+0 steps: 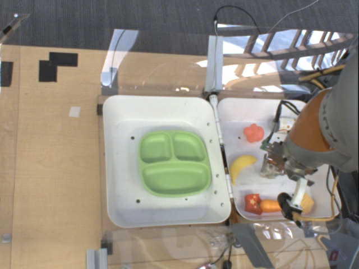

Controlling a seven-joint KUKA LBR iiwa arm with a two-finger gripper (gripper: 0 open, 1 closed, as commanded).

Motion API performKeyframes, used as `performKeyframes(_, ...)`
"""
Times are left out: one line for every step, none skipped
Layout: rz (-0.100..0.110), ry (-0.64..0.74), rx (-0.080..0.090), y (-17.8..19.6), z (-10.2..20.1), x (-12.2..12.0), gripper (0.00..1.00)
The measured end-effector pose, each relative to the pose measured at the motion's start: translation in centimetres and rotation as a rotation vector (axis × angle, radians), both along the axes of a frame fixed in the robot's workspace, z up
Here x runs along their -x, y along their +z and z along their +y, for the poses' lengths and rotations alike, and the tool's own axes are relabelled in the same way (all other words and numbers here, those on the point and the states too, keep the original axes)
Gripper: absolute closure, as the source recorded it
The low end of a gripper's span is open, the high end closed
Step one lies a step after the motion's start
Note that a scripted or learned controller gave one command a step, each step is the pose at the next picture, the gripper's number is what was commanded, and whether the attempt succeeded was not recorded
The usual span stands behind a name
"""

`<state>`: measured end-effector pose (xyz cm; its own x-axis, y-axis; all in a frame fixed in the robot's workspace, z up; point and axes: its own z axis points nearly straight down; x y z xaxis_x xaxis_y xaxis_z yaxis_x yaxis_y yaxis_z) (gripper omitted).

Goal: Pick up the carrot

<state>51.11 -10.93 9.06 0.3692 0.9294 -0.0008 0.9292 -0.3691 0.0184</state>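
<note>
Two white bins sat side by side on the wooden bench. The left bin held a green plate with three little sections, and it lay flat in the middle of the bin.

The arm reached in from the right, over the right bin. The gripper was down low over the middle of that bin. It was just to the right of a yellow banana. I could not tell if the gripper was open or closed, because it was small and dark in the picture. Nothing could be seen held in it.

The carrot lay on its side by the near edge of the right bin. It was nearer than the gripper and apart from it. A red block was right beside the carrot, on its left, and seemed to touch it. A pinkish-red fruit sat on the far side of the banana
</note>
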Motion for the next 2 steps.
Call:
performKeyframes(0.004,0.557,0.005,0.15,-1.2,1.89,1.0)
performKeyframes(0.0,0.178,-0.008,0.04,-1.66,1.74,1.0)
